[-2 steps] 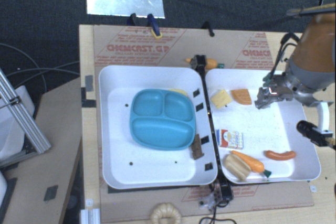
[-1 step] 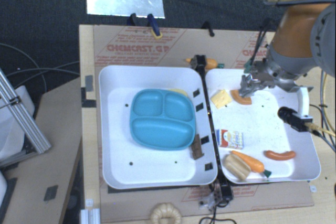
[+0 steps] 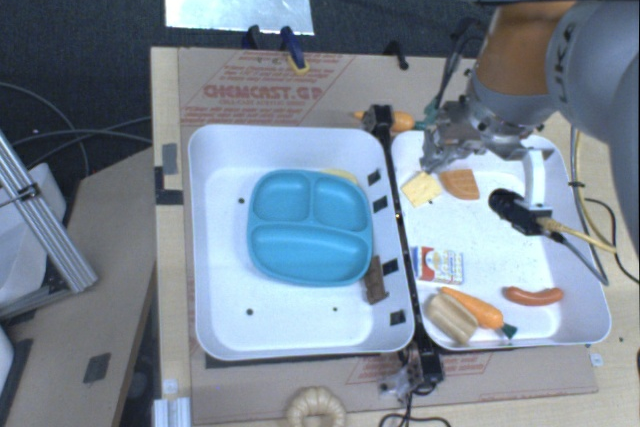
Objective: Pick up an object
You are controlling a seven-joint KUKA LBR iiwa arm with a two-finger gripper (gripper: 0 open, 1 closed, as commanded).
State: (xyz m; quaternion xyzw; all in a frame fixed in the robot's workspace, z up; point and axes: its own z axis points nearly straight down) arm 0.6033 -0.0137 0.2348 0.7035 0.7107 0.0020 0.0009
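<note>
**Going for the yellow wedge**

I am watching the gripper [image 3: 437,158] hanging over the far corner of the right bin [image 3: 500,250], close to the wall between the two bins. I cannot tell if the hand is let go or squeezed, because the wrist is hiding that part from me. I am seeing nothing held in it.

The nearest thing is the yellow wedge [image 3: 420,188]. It is lying flat on the bin floor, just in front of the gripper and near the middle wall. An orange slice [image 3: 461,183] is lying just beside it, on the side away from that wall. I cannot tell if the two are touching.

I am thinking the step now is lining up and going down. To do it well, I am wanting the hand right over the middle of the wedge, not over its edge. The wedge is looking thin and flat, so the hand is needing to go very low — or it is closing on air. I am also minding the middle wall, since a hand too far that way is going to bump it. And I am aiming away from the orange slice, so it is not getting pinched too.

The small box [image 3: 438,265], the carrot [image 3: 472,308] and the sausage [image 3: 533,295] are lying well apart — not in the way.
</note>
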